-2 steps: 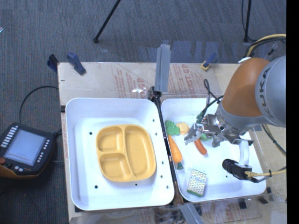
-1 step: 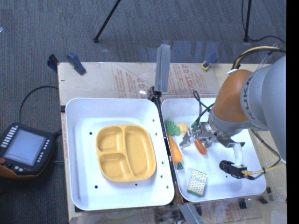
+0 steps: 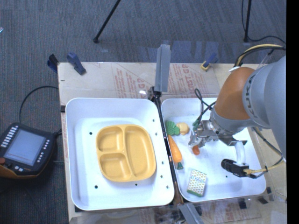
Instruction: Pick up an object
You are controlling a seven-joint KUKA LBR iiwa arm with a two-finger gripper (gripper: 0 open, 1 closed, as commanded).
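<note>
While the gripper (image 3: 198, 141) hangs low in the right bin (image 3: 252, 181), a small red piece (image 3: 196, 150) sits just under its tips.

Whether its tips are spread or pinched cannot be told. Left of it lie a carrot (image 3: 175, 150) and green and yellow toys (image 3: 177, 128); nearer the camera, a patterned packet (image 3: 196, 182). All look light and rigid; the carrot's mid-body probably offers the surest hold.

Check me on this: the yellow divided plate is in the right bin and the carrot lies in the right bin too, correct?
Not quite. The camera view shows the yellow divided plate in the left bin, not the right one. The carrot does lie in the right bin.
</note>
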